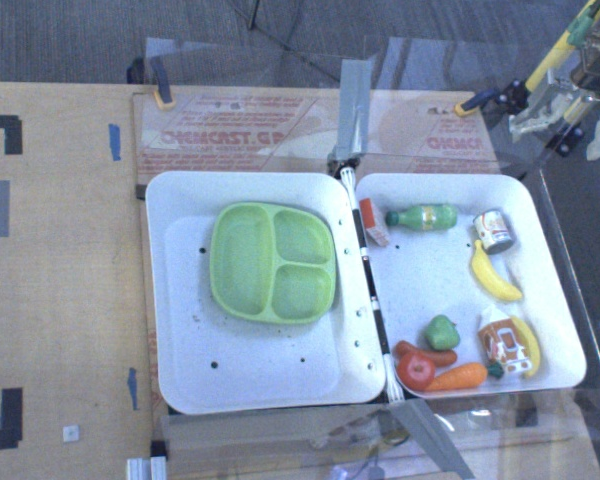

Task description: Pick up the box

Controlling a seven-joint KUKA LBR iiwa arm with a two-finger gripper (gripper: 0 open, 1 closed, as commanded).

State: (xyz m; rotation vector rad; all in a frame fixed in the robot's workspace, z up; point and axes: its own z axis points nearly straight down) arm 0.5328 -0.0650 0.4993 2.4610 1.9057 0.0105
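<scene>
Pale wood forms the counter (pixel 60 268), which carries two white bins, with grey carpet beyond it. Inside the right bin (pixel 540 218), a small red box (pixel 371 224) lies against the left wall, beside a green bottle (pixel 422 217). An orange box (pixel 503 345) sits near that bin's front right corner. The gripper (pixel 542 116) hangs past the bin's back right corner, well apart from both boxes. I cannot tell whether it is clenched or released.
</scene>
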